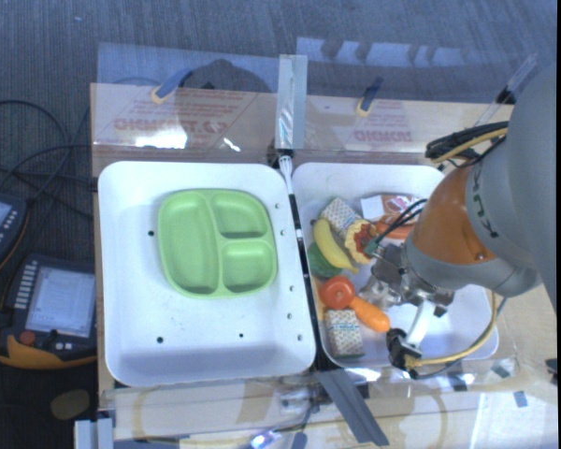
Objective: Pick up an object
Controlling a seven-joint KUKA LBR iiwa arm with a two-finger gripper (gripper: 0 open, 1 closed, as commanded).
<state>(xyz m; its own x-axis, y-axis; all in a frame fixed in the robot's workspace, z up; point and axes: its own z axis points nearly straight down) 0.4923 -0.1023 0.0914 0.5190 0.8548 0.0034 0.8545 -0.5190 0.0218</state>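
in the right bin (467,340), my tool (393,297) hangs low over the toy pile; grip state i cannot tell. carrot (369,313) and tomato (337,293) lie crowded just beside it, so i judge a glancing, failed pick likely.

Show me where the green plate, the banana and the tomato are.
green plate (217,241), camera view, on the ridge between its compartments
banana (328,243), camera view, on its middle
tomato (336,292), camera view, on its top
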